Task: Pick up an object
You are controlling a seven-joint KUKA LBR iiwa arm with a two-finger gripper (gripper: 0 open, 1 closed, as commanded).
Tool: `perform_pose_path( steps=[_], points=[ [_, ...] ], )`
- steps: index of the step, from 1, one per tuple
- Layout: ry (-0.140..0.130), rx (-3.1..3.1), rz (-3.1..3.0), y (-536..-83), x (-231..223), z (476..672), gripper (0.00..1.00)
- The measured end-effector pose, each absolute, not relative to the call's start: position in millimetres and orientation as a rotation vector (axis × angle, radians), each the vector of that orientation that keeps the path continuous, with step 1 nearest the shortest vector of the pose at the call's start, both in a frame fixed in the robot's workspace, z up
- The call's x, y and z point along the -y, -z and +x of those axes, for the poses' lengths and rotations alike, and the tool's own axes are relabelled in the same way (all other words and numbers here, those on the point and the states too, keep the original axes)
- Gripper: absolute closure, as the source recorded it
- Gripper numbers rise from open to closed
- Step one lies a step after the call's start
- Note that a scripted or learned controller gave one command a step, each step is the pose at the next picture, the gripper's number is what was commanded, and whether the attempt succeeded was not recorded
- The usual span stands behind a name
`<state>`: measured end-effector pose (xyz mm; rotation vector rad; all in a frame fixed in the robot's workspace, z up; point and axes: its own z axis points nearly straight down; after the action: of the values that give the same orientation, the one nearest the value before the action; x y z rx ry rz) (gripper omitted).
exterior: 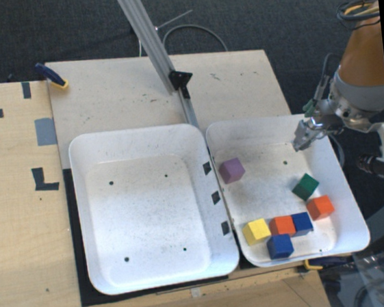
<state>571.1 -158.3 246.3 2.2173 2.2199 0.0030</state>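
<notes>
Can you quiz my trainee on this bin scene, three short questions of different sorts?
1. True or false: the purple cube lies in the right bin.
2. Which cube lies nearest the gripper? A. yellow cube B. green cube C. purple cube
3. How many blue cubes are in the right bin?

Key:
1. True.
2. B, the green cube, just below the gripper in the camera view.
3. Two, both at the near end among the orange cubes.

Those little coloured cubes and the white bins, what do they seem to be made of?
The cubes, such as the purple cube and yellow cube, look like matte painted wood or foam: flat colour, no shine. The right bin looks like thin moulded plastic, with rounded rims and scuffs.
</notes>
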Motion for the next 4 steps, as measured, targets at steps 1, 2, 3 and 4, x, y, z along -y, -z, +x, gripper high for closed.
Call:
perform_pose_path(
  steps=[1,2,3,4],
  points=[
    [-0.003,-2.22,2.217,-289,158,572.2,1.0],
    [0.001,-2.23,2.217,-269,105,592.6,1.0],
    [0.0,-2.229,2.216,-267,59,603.8,1.0],
    [-0.001,-2.229,2.215,-267,6,621.5,1.0]
  ],
)
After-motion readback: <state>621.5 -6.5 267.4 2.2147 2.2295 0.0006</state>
